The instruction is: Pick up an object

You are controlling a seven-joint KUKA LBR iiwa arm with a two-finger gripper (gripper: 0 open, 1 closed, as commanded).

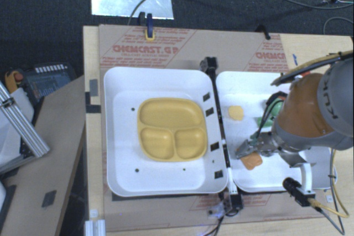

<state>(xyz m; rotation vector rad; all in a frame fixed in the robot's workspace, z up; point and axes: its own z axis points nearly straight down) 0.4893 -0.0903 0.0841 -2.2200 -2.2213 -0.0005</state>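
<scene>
- I see the desk [182, 44] from above at a slant, two white bins side by side on it.
- Left bin [119, 119]: a yellow tray [170, 129] with three compartments lies flat near its middle. I take this tray as my landmark.
- Right bin [243, 85] sits just right of the tray's bin, a black divider strip [217, 119] running between the two.
- Pale yellow piece [236, 113]: right of the tray, across the divider, level with the tray's upper half. It lies alone on the bin floor.
- Orange piece [252, 161]: right of the tray and lower, about level with the tray's bottom edge. It sits just under the end effector tip, touching or nearly so; I cannot tell which.
- Something green [259, 120] peeks out right of the pale yellow piece, mostly hidden behind the arm. Cannot make out what it is.
- Arm [310, 113] comes in from the right, orange band over the right bin, far from the tray.
- End effector [247, 148]: low in the right bin, pointing toward the tray, between the two pieces and closer to the orange one. Whether its tips are apart or together, I cannot tell; the metal parts blur into one shape.
- Nothing visibly gripped.
- A blue and yellow clamp [149, 26] sits at the desk's far edge, above the tray.
</scene>
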